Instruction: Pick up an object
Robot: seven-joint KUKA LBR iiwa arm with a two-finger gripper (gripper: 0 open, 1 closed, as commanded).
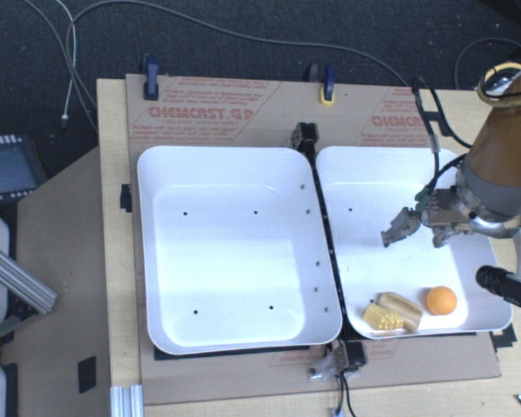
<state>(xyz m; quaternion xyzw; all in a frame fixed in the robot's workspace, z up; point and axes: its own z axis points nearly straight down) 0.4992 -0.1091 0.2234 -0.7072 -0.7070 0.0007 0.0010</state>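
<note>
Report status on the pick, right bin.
Gripper above right bin, nothing between fingers. Orange ball, corn cob and tan piece lie at near edge. Path clear.

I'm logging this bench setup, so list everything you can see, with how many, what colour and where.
bins: two, white, side by side on the board.
orange ball: one, orange, near edge of the right bin.
corn: one, yellow, near edge of the right bin, left of the ball.
tan piece: one, tan, touching the corn, between it and the ball.
board: one, light wood with red print, under the bins.
clamps: two, one blue at the board's far left, one blue and yellow at far centre.
cables: several, white and black, on the dark floor and over the board.
arm: one, grey and orange, over the right bin.
gripper: one, grey, above the right bin's floor, holding nothing visible.
</note>
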